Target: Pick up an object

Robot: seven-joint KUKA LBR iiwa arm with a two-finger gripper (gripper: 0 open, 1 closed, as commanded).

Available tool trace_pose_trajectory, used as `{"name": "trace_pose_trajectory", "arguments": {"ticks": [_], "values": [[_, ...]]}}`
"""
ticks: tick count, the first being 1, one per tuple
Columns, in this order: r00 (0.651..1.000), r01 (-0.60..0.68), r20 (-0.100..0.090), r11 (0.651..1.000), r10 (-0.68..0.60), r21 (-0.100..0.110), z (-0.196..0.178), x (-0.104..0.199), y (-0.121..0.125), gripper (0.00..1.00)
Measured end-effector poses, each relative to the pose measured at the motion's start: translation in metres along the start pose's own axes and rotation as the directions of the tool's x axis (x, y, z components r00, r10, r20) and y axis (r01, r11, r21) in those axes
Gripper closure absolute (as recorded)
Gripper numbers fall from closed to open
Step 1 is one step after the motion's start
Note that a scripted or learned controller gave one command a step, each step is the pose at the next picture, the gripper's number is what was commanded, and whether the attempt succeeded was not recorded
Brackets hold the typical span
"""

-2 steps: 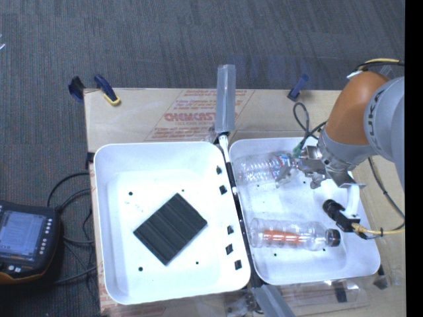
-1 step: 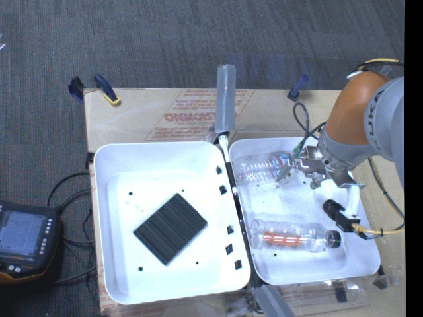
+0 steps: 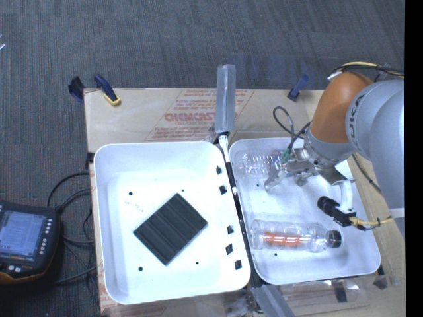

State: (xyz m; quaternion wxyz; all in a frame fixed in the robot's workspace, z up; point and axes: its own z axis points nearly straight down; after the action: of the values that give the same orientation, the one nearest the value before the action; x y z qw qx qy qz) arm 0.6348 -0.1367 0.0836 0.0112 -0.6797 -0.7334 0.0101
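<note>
The two-finger gripper [image 3: 285, 174] is low in the right-hand shallow white bin [image 3: 370, 259], its metal fingers [image 3: 274, 179] standing a little apart, one tip reaching toward the crumpled clear plastic bottle [image 3: 254, 164] that lies in that bin's far corner by the dividing wall; the tip seems to touch or nearly touch the bottle, but nothing sits visibly between the fingers, so by my judgement no grasp has been made. Nearer the camera in the same bin, well apart from the gripper, lies a second clear plastic bottle with an orange-red label and a dark cap [image 3: 295, 237], resting on its side on the bin floor. Between that bottle and the gripper a short black cylinder on a cable [image 3: 328, 208] hangs off the arm. Across the dividing wall from the gripper, a flat dark ribbed square pad [image 3: 170, 228] lies in the middle of the left-hand white bin [image 3: 109, 170], untouched. The pick seems to be at the approach or closing stage: closing on something and lifting are both left to do.
</note>
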Motion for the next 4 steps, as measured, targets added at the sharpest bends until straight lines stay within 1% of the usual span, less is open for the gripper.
{"name": "trace_pose_trajectory", "arguments": {"ticks": [1, 2, 3, 4], "values": [[0.995, -0.104, -0.002, 0.994, 0.104, -0.02, -0.054, -0.046, 0.002, 0.0], [0.99, 0.139, 0.004, 0.99, -0.139, -0.026, -0.032, -0.06, -0.055, 0.0], [0.986, 0.166, 0.003, 0.986, -0.166, -0.007, -0.003, -0.034, 0.001, 0.0], [0.967, 0.255, 0.008, 0.967, -0.255, -0.005, -0.001, -0.017, 0.001, 0.0]]}}
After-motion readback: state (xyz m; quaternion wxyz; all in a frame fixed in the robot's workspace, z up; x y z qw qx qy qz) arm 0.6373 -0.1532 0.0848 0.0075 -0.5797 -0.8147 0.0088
